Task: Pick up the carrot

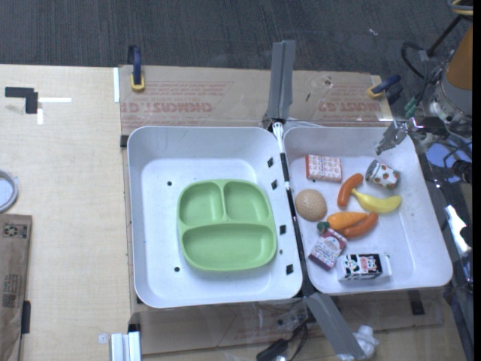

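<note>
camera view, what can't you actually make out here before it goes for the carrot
- Gripper: small and dark against cable clutter at the right bin's top right corner; finger opening unreadable.
- Arm: cut off by the frame's right edge.
- Carrot: touches a red-orange piece beside it; the boundary between them is blurry.
- Print on the small cartons: too small to read.

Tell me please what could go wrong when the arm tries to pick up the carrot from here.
The carrot lies pressed among a red sausage, a banana and an egg, so the pincer may grab or push a neighbour instead. The pincer sits at the right bin's far rim and could clip it.
</note>
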### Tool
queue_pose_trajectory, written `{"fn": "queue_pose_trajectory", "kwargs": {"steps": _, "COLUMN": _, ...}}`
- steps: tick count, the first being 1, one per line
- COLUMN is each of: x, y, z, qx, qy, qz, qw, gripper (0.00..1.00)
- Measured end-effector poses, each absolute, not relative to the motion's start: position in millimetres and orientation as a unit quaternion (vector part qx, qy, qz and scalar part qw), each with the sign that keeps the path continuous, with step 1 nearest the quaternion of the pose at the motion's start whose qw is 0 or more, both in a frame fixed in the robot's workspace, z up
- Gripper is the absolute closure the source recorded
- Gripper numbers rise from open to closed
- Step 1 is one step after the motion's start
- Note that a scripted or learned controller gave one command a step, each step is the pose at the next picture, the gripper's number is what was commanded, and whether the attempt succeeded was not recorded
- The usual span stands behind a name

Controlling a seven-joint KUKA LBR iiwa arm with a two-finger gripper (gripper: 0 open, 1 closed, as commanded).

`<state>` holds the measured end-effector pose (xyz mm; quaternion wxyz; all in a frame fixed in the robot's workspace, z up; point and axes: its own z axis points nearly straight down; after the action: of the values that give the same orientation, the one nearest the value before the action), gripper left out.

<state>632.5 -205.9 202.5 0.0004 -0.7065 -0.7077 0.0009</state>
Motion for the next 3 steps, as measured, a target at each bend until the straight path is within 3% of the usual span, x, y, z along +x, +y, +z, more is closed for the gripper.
{"fn": "queue_pose_trajectory", "kwargs": {"steps": 1, "x": 571.1, "y": -143.1, "z": 140.5, "qx": -0.645, "qy": -0.764, "qz": 0.0007, "qw": 0.001, "gripper": 0.0}}
{"fn": "queue_pose_trajectory", "kwargs": {"steps": 2, "x": 532.0, "y": -106.5, "z": 96.0, "qx": -0.629, "qy": -0.777, "qz": -0.0017, "qw": -0.005, "gripper": 0.0}}
{"fn": "queue_pose_trajectory", "kwargs": {"steps": 3, "x": 495.5, "y": -149.5, "z": 93.8, "qx": -0.591, "qy": -0.806, "qz": -0.0008, "qw": -0.002, "gripper": 0.0}}
